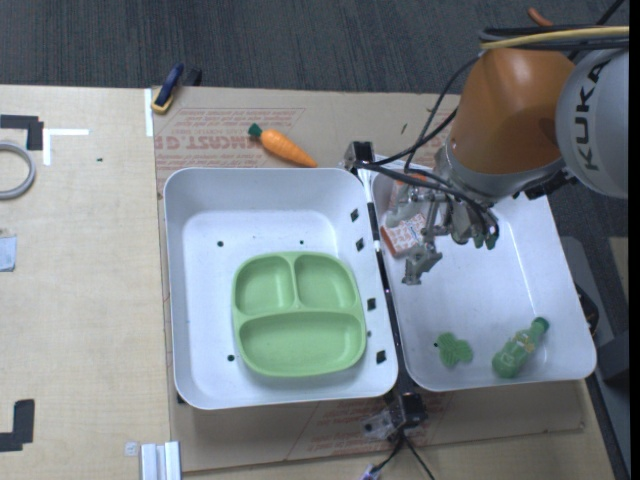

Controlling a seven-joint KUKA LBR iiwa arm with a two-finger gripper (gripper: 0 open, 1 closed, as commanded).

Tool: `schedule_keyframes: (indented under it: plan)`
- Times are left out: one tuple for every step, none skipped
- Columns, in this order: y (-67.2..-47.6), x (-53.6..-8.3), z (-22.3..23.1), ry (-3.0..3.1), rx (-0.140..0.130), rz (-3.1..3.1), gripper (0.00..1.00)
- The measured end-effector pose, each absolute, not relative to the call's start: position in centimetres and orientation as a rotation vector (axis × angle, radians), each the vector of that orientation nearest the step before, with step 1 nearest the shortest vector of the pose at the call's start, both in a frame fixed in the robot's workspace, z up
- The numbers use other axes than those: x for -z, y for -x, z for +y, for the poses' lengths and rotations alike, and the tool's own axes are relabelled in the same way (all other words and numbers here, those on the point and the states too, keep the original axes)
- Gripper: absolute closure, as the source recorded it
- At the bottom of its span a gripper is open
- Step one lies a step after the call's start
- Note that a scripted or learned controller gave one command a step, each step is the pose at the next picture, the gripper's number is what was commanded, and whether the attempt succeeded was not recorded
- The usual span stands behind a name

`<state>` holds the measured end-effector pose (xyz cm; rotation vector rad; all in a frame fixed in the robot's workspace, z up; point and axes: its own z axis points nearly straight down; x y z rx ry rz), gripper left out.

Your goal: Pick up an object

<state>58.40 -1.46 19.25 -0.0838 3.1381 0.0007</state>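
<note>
My gripper hangs over the upper left part of the right bin, under the orange wrist band. A small white and red packet lies right against the gripper's left side, near the bin's left wall; whether it is held is unclear. A green bottle lies tilted at the bin's front right. A small green lump sits to the left of the bottle. Both are well in front of the gripper.
The left bin holds a green divided plate. A toy carrot lies on the cardboard behind the left bin. A blue and yellow clip sits at the back left, and a tape ring at the far left.
</note>
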Motion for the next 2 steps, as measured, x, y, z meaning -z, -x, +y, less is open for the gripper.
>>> schedule_keyframes:
  plan:
    - [-57.57,-19.27,-0.1,0.275,-0.001,3.127,0.0]
    - [-57.57,-19.27,-0.09,0.277,-0.001,3.127,0.0]
